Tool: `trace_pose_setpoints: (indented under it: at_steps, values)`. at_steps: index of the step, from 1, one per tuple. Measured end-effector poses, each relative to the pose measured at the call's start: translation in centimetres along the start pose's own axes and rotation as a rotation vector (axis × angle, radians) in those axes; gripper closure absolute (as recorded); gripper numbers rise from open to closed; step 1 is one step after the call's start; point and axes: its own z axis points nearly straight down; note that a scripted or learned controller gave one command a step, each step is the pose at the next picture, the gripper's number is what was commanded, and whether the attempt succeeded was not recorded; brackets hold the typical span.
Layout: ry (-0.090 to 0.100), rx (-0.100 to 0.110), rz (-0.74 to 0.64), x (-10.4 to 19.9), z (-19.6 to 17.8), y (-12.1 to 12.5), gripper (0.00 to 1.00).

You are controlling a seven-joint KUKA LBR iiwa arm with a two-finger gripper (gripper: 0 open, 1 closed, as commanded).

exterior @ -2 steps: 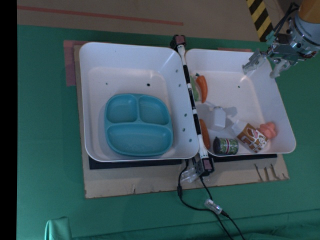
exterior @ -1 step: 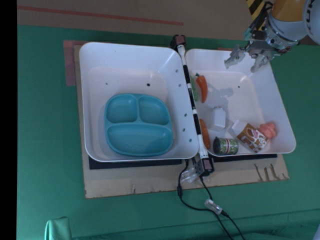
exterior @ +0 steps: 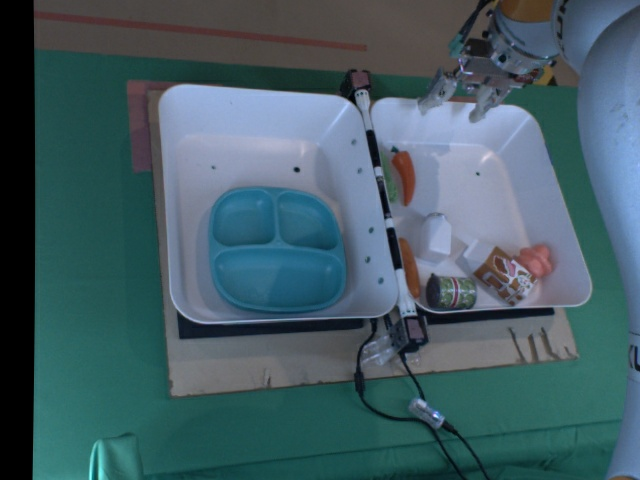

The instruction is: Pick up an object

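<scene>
- Gripper (exterior: 461, 98) hangs at 12 o'clock over the right bin (exterior: 545, 158), fingers spread, gripping nothing.
- Carrot (exterior: 404, 175) sits at its 7 o'clock, tight against the bin wall, so a finger could clip the rim.
- Small can (exterior: 451, 291) at 6 might roll.

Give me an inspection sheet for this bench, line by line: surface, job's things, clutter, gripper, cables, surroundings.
Surface: green cloth under a cardboard sheet bearing two white bins.
Job's things: right bin holds a carrot, a white block, a small can, a patterned carton and an orange toy.
Clutter: left bin holds a teal divided plate.
Gripper: gripper open, holding nothing, above the right bin's far edge.
Cables: black cable trailing from the bins' near junction.
Surroundings: brown floor with a red line.
</scene>
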Motion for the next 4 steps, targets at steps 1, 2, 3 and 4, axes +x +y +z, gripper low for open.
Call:
trace_pose_setpoints:
  at_steps: [1, 2, 3, 4]
  values:
    - [-0.006, -0.016, 0.004, -0.2, -1.9, 0.3, 1.00]
    - [0.005, 0.005, 0.000, 5.4, -3.2, -3.6, 1.00]
    - [0.007, 0.004, -0.001, 7.3, -7.7, -8.9, 1.00]
    - [0.007, 0.004, 0.000, 7.3, -7.7, -8.9, 0.00]
